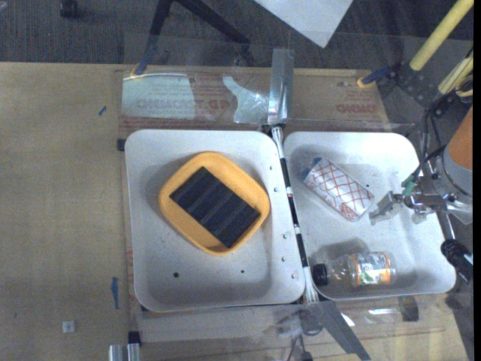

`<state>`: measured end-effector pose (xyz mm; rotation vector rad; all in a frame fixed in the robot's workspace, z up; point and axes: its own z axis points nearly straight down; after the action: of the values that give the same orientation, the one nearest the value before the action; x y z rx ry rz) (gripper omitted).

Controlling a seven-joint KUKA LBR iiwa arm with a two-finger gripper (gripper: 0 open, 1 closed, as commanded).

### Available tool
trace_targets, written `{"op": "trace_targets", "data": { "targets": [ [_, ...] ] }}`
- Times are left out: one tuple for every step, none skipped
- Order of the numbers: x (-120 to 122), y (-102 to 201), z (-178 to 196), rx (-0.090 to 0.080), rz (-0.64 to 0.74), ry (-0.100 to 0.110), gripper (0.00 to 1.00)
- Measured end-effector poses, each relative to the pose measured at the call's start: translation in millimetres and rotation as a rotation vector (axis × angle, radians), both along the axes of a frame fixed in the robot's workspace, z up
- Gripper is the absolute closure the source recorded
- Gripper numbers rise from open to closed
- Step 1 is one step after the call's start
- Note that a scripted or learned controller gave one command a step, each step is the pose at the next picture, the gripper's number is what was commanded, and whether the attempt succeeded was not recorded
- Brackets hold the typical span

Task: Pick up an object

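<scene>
In the right bin (391, 145) lie a red-and-white patterned packet (338, 189) and, nearer the front wall, a clear bottle (359, 270) on its side with an orange label and a black cap. My gripper (385, 207) hangs over the right part of this bin. It is just right of the packet and above the bottle, and nothing shows in its grasp. The left bin (150, 277) holds an orange-yellow dish-like object (214, 201) with a black ribbed panel on top.
A metal divider strip (289, 216) runs between the two bins. Cables and the arm's wrist (451, 194) crowd the right bin's right wall. Cardboard and tape (195, 100) lie behind the bins, and a chair base (173, 6) stands on the floor beyond.
</scene>
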<state>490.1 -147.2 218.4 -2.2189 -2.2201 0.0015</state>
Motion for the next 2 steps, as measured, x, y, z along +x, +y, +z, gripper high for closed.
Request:
{"op": "trace_targets", "data": {
  "targets": [
    [52, 44, -109, -0.001, -0.066, -0.002, 0.0],
    [116, 31, -131, -0.003, -0.037, -0.009, 0.0]
  ]
}}
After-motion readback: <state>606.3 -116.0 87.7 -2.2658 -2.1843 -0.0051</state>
